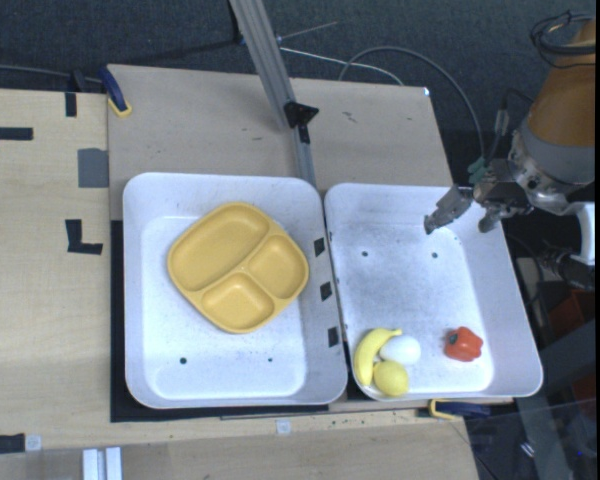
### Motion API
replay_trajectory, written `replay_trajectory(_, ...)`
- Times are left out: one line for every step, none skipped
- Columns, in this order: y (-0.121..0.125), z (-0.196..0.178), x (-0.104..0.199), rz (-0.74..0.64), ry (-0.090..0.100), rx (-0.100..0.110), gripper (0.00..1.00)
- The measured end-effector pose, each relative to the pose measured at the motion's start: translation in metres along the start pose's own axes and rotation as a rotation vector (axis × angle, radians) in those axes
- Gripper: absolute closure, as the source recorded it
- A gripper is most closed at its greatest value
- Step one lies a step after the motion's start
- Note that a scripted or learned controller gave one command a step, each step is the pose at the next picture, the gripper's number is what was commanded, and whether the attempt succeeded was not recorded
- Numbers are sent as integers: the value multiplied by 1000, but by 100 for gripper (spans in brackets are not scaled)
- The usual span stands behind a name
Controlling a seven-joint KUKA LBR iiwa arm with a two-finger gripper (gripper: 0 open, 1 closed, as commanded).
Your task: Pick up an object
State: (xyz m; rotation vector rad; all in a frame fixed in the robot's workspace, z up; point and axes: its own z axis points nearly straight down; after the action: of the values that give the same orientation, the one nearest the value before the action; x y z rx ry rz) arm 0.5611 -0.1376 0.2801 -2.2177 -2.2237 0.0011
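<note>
two fingers spread, gripper (463, 211) empty above right bin (410, 268) far-right corner. you're at approach; next, go nearer, descend on red pepper (463, 344).

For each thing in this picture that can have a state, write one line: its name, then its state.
gripper: open, above the right bin's far right edge, holding nothing
yellow divided plate: upright, in the left bin
banana: lying in the right bin's near left corner
white egg: beside the banana
lemon: against the banana
red pepper: apart, in the right bin
</note>
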Motion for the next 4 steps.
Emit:
replay_trajectory(0,0,0,0,0,0,0)
replay_trajectory(-3,64,1,1,0,7,0)
replay_trajectory(5,115,-2,1,0,5,0)
replay_trajectory(-3,165,6,1,1,6,0)
